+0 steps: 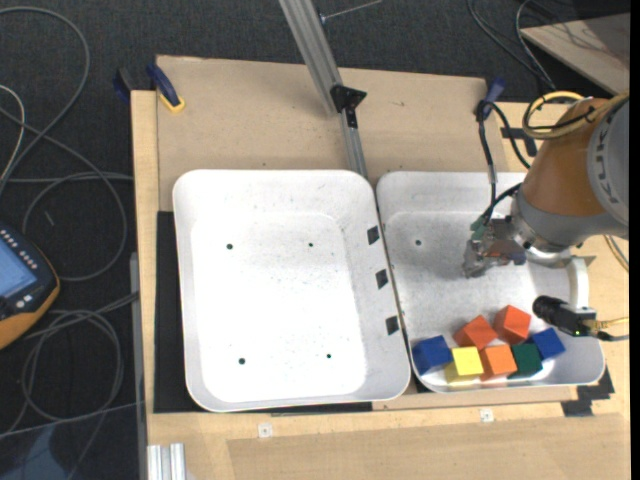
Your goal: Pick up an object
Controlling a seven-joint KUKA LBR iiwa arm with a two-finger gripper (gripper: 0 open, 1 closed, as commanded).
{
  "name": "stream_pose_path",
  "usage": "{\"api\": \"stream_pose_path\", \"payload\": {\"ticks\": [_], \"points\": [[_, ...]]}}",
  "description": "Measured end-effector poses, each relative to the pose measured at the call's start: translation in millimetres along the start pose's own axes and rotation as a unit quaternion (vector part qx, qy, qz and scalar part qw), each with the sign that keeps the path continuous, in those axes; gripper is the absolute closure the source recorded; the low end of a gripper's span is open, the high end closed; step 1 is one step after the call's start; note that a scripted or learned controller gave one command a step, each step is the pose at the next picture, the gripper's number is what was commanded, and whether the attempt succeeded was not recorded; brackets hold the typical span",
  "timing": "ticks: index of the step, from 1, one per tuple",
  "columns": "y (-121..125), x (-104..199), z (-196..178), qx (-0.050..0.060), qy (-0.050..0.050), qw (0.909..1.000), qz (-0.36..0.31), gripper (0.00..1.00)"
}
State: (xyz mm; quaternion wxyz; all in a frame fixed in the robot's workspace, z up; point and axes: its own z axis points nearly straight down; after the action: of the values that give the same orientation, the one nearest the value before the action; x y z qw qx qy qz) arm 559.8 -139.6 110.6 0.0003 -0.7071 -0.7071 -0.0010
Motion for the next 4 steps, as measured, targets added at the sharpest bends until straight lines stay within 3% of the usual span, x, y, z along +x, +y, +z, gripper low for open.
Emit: {"api": "stream_pose_path", "payload": {"ticks": [3, 4], "points": [[-4, -12, -128, -0.002, -0.002, 1.0, -0.001, 1.0], [6, 44, -136, -0.002, 0.0, 1.0, -0.004, 1.0]]}}
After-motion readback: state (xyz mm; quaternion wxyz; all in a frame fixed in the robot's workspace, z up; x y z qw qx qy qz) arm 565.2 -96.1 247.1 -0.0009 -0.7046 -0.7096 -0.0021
